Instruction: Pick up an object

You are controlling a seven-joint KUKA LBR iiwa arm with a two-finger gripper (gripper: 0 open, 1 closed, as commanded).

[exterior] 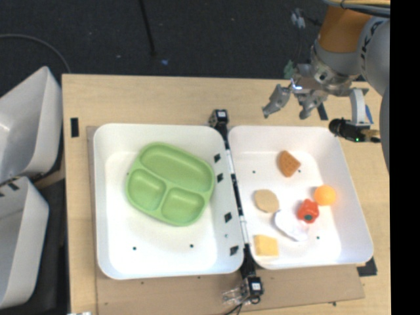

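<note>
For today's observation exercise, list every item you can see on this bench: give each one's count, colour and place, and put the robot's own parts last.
Bins: 2, white, side by side on the bench.
Divided plate: 1, green, in the left bin.
Wedge-shaped piece: 1, orange-brown, right bin, far side.
Oval piece: 1, tan, right bin, middle.
Ball: 1, orange, right bin, right side.
Red item: 1, red, beside the ball.
White item: 1, white, under the red item's near side.
Block: 1, yellow, right bin, near edge.
Arm: 1, grey and orange, upper right.
Gripper: 1, grey, open, above the right bin's far rim.
</note>
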